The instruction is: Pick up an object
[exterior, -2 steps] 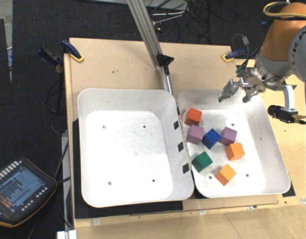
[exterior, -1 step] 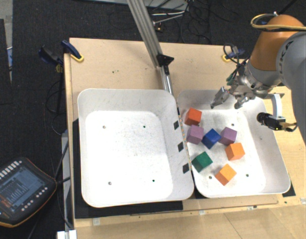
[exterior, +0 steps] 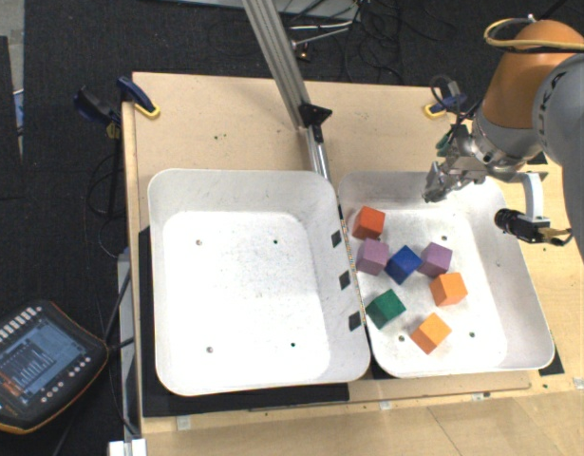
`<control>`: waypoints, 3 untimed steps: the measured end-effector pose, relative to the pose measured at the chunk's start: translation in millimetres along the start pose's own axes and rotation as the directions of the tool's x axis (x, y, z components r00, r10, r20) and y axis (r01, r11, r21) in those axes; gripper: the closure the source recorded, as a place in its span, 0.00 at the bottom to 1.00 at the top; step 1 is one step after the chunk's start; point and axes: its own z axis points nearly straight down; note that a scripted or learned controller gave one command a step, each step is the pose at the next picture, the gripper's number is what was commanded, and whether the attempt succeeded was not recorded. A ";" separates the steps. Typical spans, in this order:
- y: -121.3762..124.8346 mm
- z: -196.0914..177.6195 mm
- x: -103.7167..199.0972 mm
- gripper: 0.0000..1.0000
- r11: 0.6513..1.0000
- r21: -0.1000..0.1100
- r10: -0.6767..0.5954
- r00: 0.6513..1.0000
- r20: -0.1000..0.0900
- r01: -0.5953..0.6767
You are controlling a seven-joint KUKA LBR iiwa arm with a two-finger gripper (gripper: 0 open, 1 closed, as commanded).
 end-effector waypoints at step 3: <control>-1.3 -88.9 54.5 1.00 1.000 0.004 -0.005 1.000 -0.003 0.005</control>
